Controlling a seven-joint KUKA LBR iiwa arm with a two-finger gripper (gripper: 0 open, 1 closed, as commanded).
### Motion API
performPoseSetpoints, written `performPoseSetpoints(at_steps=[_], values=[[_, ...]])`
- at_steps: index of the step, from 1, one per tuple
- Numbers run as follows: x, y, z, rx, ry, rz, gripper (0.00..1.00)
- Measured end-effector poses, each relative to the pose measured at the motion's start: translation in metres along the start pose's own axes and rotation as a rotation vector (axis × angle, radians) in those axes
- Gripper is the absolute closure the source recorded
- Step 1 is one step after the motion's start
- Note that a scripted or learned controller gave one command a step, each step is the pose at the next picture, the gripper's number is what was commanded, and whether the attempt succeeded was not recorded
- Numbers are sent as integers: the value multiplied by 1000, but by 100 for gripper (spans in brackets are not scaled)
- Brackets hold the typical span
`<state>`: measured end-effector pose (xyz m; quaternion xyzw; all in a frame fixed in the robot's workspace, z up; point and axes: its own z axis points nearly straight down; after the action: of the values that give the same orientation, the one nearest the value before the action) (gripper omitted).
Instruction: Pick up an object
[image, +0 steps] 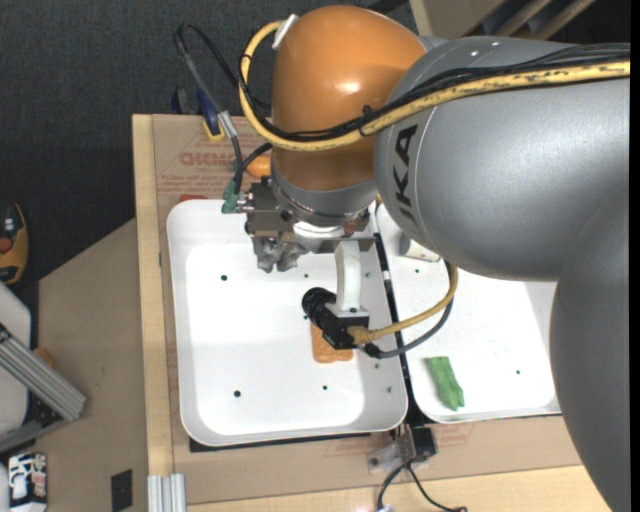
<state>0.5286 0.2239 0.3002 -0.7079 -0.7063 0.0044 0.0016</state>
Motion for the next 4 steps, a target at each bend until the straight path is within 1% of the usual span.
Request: performPoseSetpoints(at_steps=[1,2,3,4], values=[[1,0,-16,-9,5,-2,100],[1,0,-26,-10,5,-2,100],[1,-7,43,-4,3,-1,100],[0,25,-135,-29,12,-4,100]])
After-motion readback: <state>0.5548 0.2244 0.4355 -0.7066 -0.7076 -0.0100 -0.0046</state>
